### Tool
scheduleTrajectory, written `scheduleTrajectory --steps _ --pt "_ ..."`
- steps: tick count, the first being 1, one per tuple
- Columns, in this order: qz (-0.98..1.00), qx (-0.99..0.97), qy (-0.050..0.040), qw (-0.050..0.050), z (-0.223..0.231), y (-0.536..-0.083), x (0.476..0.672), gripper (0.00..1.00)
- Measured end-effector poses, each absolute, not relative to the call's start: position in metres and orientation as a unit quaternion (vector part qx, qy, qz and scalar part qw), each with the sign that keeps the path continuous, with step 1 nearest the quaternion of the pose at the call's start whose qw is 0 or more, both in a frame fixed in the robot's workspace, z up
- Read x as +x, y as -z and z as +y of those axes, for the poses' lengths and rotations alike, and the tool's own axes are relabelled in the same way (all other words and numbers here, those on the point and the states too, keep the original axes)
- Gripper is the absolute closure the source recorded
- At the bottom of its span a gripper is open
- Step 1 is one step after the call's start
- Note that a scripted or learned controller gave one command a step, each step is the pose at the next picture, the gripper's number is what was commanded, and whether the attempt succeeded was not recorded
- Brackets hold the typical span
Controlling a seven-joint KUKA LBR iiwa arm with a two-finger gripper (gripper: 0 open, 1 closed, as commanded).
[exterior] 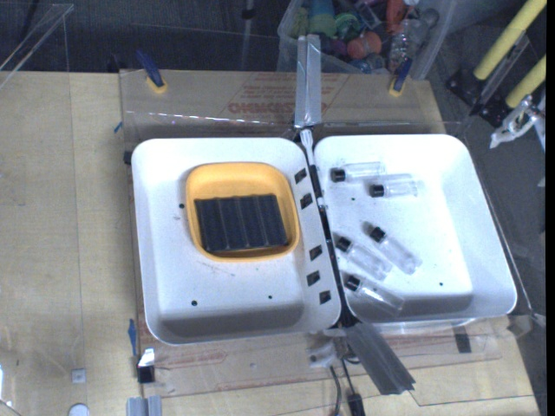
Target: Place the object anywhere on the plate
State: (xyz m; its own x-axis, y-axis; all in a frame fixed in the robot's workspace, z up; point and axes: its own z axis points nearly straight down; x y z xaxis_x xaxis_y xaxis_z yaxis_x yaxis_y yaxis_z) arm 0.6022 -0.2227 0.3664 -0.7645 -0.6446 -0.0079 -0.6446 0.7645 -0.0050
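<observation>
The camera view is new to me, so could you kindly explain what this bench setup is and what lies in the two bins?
This is a single picture from a fixed camera above a bench, looking down at a slant. Two shallow white plastic bins sit side by side. The left bin holds a yellow rounded-square plate with a dark ribbed rectangular insert lying on it. The right bin holds five small clear vials with black caps, scattered and lying on their sides. The job is to move one vial onto the plate; all five still lie in the right bin.
</observation>
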Motion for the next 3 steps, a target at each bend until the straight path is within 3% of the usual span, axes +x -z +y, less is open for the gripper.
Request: scheduleTrajectory --steps 2,3 --pt "0.876 -0.482 -0.0007 0.002 -0.222 -0.312 0.561 0.0" --pt "0.873 -0.487 0.0004 0.003 -0.222 -0.326 0.548 0.0"
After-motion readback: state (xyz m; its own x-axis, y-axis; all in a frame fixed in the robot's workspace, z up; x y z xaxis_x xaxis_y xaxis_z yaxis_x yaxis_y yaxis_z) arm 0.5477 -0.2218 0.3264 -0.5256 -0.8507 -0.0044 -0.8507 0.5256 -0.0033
